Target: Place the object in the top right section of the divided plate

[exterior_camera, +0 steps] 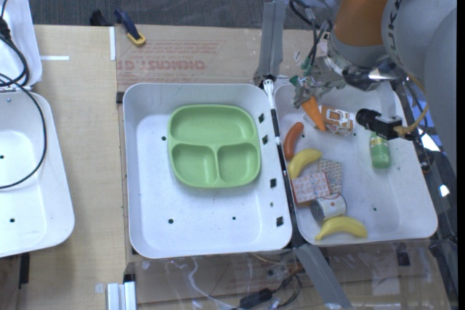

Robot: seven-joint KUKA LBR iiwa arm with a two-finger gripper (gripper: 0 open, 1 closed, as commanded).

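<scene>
A light green divided plate lies in the left bin, its one wide section on the far side and two smaller sections on the near side. Nothing lies in the plate. My gripper hangs over the far left corner of the right bin. It is directly above the upper end of an orange carrot. The carrot slants down to the right, and its top reaches up to the gripper. Whether it is gripped is hidden.
The right bin also holds a red sausage, two bananas, a small carton, a green bottle, patterned packets and a can. A raised divider separates the bins.
</scene>
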